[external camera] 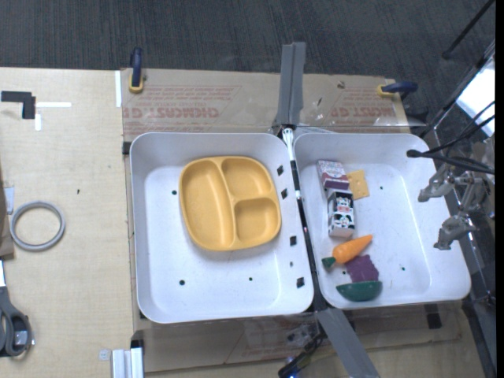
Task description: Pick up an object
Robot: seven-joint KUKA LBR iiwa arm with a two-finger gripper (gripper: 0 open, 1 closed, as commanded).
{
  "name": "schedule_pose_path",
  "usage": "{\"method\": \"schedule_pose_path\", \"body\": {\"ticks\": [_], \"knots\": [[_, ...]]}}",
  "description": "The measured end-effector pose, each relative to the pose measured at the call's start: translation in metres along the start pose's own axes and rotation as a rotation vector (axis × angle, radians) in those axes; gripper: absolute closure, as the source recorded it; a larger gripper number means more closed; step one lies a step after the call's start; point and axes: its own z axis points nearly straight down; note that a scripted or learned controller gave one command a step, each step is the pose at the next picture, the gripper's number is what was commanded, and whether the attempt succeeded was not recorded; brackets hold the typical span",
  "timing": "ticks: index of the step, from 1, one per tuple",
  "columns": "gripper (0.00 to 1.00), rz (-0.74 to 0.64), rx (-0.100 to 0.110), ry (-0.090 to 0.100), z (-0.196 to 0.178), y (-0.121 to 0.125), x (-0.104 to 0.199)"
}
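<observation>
Even overhead light, soft shadows, slightly blurry; overexposed glare at upper right.

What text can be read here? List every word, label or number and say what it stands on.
Red lettering on the cardboard sheet behind the bins: mirrored and blurred, not readable with confidence.
Small carton in the right bin: dark print on white, too small to read.
Pink and white packet above it: no legible text.
Yellow divided plate in the left bin: no markings.
</observation>
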Motion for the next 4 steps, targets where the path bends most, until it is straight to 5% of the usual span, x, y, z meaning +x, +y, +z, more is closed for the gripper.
{"method": "schedule_pose_path", "body": {"ticks": [1,2,3,4], "knots": [[0.00,0.145,-0.001,0.002,0.139,0.012,-0.059],[0.00,0.604,0.000,-0.008,0.150,0.057,-0.119],[0.00,0.929,0.011,0.010,0.156,0.064,-0.138],[1.00,0.927,0.009,0.003,0.147,0.065,-0.140]]}}
